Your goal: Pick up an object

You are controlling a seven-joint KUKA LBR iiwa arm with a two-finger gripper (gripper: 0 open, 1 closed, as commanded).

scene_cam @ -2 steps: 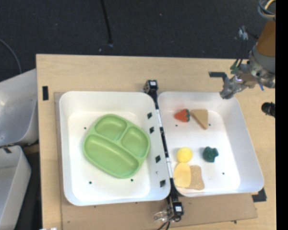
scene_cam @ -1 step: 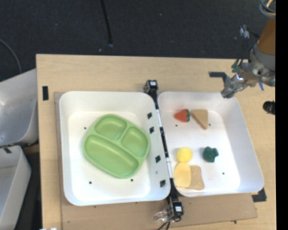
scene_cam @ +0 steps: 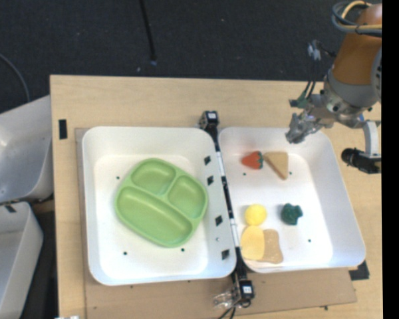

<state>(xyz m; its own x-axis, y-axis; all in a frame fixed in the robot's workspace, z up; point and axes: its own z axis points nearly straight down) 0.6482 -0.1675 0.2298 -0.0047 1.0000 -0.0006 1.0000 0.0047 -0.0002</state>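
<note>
The right bin (scene_cam: 319, 244) holds several toy foods: a red strawberry (scene_cam: 253, 160), a tan wedge (scene_cam: 277, 163) beside it, a yellow ball (scene_cam: 255, 214), a dark green broccoli piece (scene_cam: 291, 213), a yellow slice (scene_cam: 253, 242) and a tan slice (scene_cam: 272, 246) at the front. My gripper (scene_cam: 296, 135) hangs over the bin's far edge, up and to the right of the tan wedge, apart from every object. Nothing shows between its fingers.
The left bin (scene_cam: 100, 244) holds a green divided plate (scene_cam: 161, 201). A black-clipped divider (scene_cam: 219, 198) runs between the bins. The arm's orange band (scene_cam: 356, 55) is at the far right. A white object (scene_cam: 13, 151) stands left of the bench.
</note>
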